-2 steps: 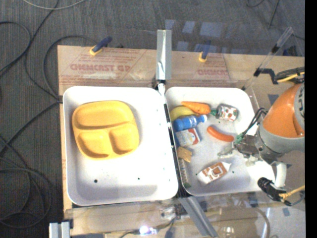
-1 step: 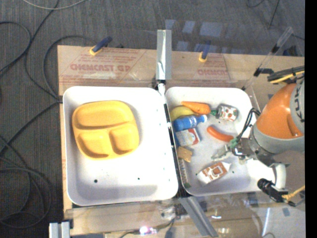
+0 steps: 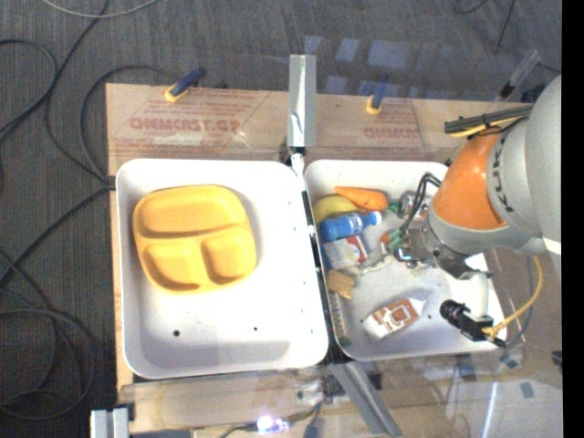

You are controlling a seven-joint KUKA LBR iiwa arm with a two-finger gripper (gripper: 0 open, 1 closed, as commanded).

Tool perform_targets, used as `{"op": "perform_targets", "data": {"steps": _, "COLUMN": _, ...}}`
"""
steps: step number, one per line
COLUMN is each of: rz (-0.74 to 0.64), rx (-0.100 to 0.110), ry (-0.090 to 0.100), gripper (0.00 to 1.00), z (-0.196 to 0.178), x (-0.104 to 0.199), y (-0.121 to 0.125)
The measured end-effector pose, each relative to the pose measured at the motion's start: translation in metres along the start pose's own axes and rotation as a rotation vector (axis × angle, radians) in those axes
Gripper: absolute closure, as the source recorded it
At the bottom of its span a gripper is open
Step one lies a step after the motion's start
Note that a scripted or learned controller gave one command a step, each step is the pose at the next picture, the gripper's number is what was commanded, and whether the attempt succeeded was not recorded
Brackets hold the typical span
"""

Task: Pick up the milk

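The milk (image 3: 394,316) is a small white carton with an orange-red label. It lies on its side near the front of the right bin (image 3: 429,347). My gripper (image 3: 404,242) hangs over the middle of that bin, behind the carton and apart from it. The orange band of the arm sits just to the gripper's right. Nothing shows in the gripper's grasp.
At the back left of the right bin lie a carrot (image 3: 363,196), a yellow fruit (image 3: 330,206), a blue bottle (image 3: 349,224) and a clear packet (image 3: 345,254). A small tan piece (image 3: 340,283) rests by the left wall. The left bin (image 3: 219,336) holds a yellow divided tray (image 3: 193,235).
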State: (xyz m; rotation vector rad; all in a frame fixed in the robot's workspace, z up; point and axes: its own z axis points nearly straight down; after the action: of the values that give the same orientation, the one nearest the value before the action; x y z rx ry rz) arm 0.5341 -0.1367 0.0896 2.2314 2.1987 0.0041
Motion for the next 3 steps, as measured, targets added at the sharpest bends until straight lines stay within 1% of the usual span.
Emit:
{"op": "perform_targets", "data": {"steps": 1, "rz": 0.020, "rx": 0.010, "ry": 0.002, "gripper": 0.00, "z": -0.004, "x": -0.025, "y": -0.051}}
{"op": "perform_targets", "data": {"steps": 2, "rz": -0.194, "rx": 0.012, "ry": 0.003, "gripper": 0.00, "z": -0.017, "x": -0.061, "y": -0.050}}
{"op": "perform_targets", "data": {"steps": 3, "rz": -0.510, "rx": 0.009, "ry": 0.007, "gripper": 0.00, "z": -0.022, "x": -0.009, "y": -0.050}}
